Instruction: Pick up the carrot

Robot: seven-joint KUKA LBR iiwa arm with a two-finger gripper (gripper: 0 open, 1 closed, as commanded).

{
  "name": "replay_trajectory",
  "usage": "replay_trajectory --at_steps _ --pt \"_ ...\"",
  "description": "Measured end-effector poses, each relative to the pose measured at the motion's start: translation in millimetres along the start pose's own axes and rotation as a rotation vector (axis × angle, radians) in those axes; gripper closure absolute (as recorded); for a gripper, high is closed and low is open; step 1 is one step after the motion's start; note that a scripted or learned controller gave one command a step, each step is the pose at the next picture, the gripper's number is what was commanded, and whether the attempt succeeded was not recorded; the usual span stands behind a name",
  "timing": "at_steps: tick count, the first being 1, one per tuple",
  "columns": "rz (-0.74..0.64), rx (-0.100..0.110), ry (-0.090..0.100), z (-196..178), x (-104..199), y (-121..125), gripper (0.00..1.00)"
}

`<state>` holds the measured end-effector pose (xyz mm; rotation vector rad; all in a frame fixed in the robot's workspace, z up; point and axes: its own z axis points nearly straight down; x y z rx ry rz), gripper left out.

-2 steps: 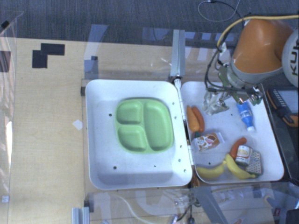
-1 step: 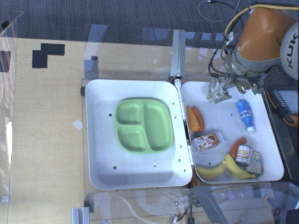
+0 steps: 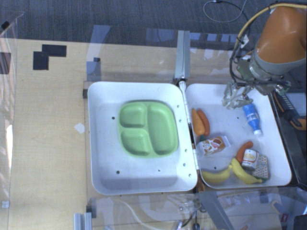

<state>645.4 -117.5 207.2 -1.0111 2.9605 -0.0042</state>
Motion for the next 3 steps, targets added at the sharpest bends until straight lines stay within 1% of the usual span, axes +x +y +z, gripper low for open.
replay_trajectory --at_steps 1,2,3 --pt "0.001 0.007 -0.012 -13.7 -3.9 -0.3 1.00" --pt "-0.273 -0.001 0.000 30.7 -6.9 -32.5 1.00" --pt "-0.408 -0.002 0.003 -1.4 71.0 -30.8 1.00"
